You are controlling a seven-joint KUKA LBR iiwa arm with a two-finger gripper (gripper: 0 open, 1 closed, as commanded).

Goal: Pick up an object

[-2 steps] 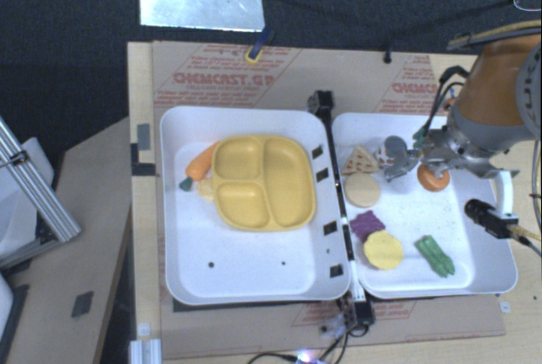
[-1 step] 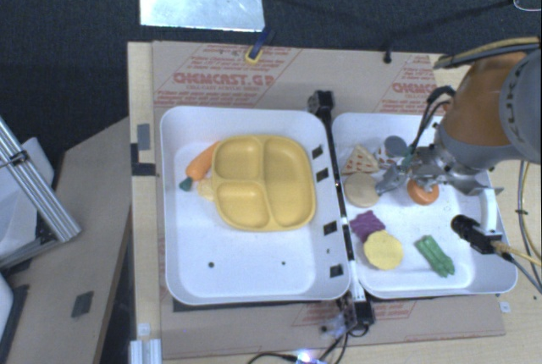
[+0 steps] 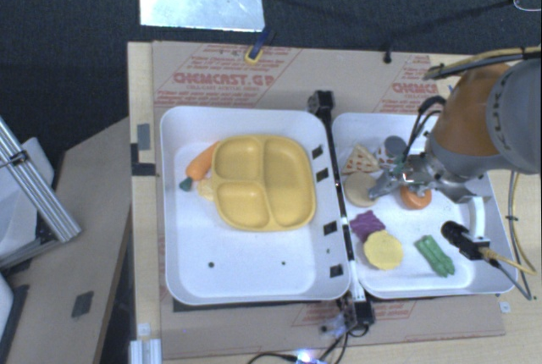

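An orange piece (image 3: 416,200) in the right bin (image 3: 405,273) is partly covered by the wrist, so its shape cannot be made out. The gripper (image 3: 391,182) is held low just left of the orange piece, beside a tan disc (image 3: 357,190). Whether it is wide or narrow cannot be told. The arm (image 3: 474,121) is bent in from behind and right of the orange piece.

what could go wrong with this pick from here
The end effector sits among a tan wedge, a tan disc and an orange piece in the right bin, so it may nudge one away or snag two at once. The purple piece and yellow disc lie close together, so grabbing either could drag the other.
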